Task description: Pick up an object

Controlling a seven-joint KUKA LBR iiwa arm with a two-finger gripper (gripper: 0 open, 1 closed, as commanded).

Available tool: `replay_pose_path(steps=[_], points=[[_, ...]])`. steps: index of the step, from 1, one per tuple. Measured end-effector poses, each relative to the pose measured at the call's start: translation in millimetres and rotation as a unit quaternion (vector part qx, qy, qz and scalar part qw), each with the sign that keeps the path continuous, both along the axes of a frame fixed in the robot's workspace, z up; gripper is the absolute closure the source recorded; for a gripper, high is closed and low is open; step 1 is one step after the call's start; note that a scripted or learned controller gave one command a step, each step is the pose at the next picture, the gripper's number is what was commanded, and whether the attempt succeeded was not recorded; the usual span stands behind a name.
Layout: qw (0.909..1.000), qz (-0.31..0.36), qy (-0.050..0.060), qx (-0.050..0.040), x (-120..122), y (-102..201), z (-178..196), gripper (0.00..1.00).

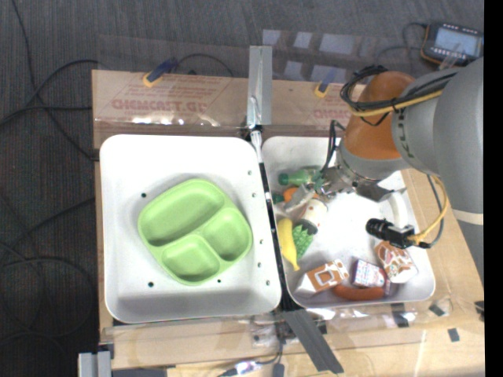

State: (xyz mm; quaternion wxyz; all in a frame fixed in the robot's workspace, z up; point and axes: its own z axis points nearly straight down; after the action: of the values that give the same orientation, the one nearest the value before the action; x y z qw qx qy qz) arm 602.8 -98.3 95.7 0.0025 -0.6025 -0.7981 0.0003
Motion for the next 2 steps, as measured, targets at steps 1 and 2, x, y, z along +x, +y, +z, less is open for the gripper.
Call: replay_pose_path(steps=[1,2], points=[[1.0000,0.000,0.002,0.0016,0.0,1.6,5.7,1.00],[0.9988,-0.049,0.000,-0.0016,19.2,98.6,97.0,1.00]])
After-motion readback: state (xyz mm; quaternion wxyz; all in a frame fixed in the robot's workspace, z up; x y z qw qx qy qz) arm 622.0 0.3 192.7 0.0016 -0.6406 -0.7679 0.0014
